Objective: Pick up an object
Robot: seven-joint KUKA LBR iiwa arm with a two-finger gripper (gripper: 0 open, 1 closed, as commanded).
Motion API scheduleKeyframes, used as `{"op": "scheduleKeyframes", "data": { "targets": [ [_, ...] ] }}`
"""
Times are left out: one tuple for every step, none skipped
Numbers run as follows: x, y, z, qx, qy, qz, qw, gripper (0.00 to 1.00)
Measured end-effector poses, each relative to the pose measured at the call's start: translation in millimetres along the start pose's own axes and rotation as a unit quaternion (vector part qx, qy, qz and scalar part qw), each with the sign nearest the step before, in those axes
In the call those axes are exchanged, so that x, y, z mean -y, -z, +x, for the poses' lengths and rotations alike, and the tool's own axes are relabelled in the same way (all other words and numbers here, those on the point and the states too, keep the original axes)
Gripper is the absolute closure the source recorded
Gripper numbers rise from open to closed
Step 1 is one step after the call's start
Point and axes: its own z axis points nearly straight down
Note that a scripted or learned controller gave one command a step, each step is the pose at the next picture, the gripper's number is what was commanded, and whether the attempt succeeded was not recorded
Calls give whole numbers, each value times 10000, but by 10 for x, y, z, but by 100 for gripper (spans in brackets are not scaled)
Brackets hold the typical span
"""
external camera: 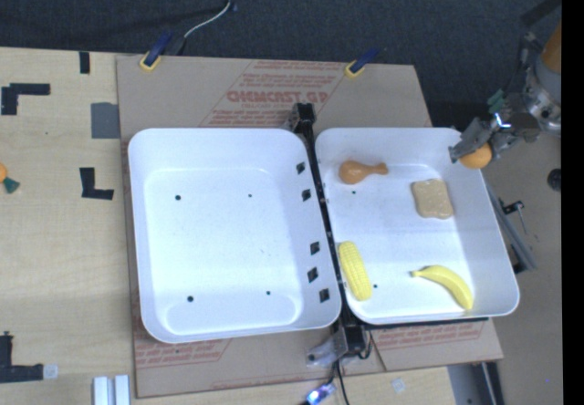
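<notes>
My claw (476,146) is hanging over the upper right corner of the right bin (484,212), at its rim, and is gripping a small orange object (475,157) between its fingers; the object is sitting up off the bin floor, right at that corner. It is too small and rounded for me to read a long axis or a pointing direction. My arm is reaching in from the right of the right bin.

Inside the right bin, four items are lying apart from one another. A drumstick-shaped brown piece (361,171) is resting near the upper left corner, long axis running left to right, thick end left, thin end pointing right. A tan slice of bread (432,199) is lying flat toward the upper right, just below and left of my claw. A yellow corn cob (355,269) is lying against the left wall toward the lower corner, long axis running roughly up and down, slightly slanted. A banana (446,284) is lying in the lower right corner, curving from upper left to lower right.

The left bin (146,212) is touching the right bin's left wall.
</notes>
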Motion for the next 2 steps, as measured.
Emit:
{"op": "scheduleKeyframes", "data": {
  "targets": [
    [616,-1742,-63,-28,-16,79,10000,0],
    [562,-1550,-63,-5,-3,6,10000,100]
  ]
}}
